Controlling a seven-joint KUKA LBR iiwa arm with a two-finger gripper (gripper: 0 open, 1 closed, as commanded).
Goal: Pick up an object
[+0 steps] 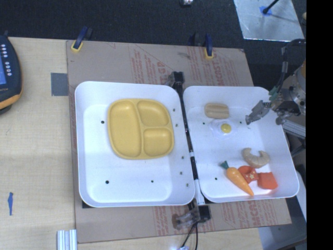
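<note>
Bench stock, two shallow white plastic bins side by side on a brown cardboard sheet (156, 61) clamped at its far edge, presumably so nothing shifts.

Left bin (88, 186): one yellow three-compartment plastic plate (140, 127), lying flat near the bin's middle.

Right bin (208, 186): tan bread-roll-shaped toy (216, 110) towards the far side; fried-egg toy with yellow yolk (225, 128) just beside it, nearer the camera; beige curved toy, possibly a mushroom or cashew shape (255, 157); orange carrot toy with green top (239, 180); red toy bearing a small yellow star (260, 178). The last three are bunched in the near right corner, carrot and red piece touching. These are the candidates for picking.

Two-finger gripper (260, 109): entering over the right bin's right rim, one grey finger (255, 112) slanting down toward the bin floor, nothing seen between its fingers. Open or closed cannot be told from this angle. Roll and egg lie nearest it, so they seem the likeliest targets.
</note>
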